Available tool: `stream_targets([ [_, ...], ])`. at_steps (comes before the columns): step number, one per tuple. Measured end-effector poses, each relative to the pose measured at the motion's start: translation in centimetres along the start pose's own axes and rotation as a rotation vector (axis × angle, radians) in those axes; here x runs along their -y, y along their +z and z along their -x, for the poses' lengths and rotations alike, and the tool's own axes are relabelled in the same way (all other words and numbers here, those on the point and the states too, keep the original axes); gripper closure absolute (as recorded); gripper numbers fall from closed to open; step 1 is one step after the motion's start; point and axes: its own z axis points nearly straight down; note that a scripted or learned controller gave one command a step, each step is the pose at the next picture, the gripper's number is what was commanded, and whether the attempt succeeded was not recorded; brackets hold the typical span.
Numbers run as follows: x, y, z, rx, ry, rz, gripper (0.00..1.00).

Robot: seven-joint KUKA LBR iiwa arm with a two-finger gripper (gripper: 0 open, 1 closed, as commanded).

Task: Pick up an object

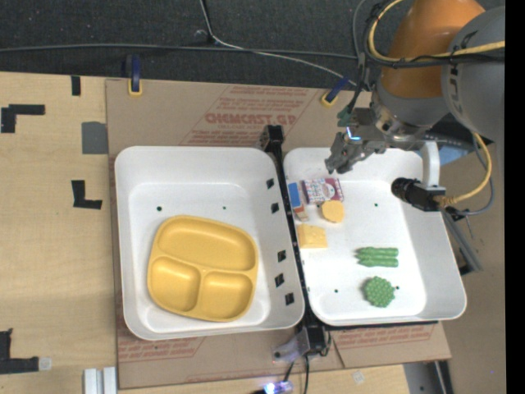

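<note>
While the dark two-finger pincer (pixel 348 156) hangs above the upper part of the right white bin (pixel 439 298), I cannot tell whether it is parted or closed, and nothing shows in its grip. Nearest below it lies a small purple-and-white packet (pixel 321 190), upper left in that bin, touching a blue-edged piece (pixel 294 196) and just beside a round yellow piece (pixel 332 212). My judgement: descend straight onto the packet, closing across its short side, clear of the bin wall. The packet looks flat and light, probably slippery. A yellow square slice (pixel 312 236), green pods (pixel 376 257) and a green knobbly ball (pixel 378 290) lie lower, well apart. A yellow divided tray (pixel 203 267) sits in the left bin (pixel 131 171).
</note>
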Motion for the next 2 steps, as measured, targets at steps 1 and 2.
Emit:
stream_targets([
  [1,1.9,0.1,-5.4,0.0,-0.001,0.0,1.0],
  [2,3.9,2.0,-10.4,0.0,0.0,-0.002,1.0],
])
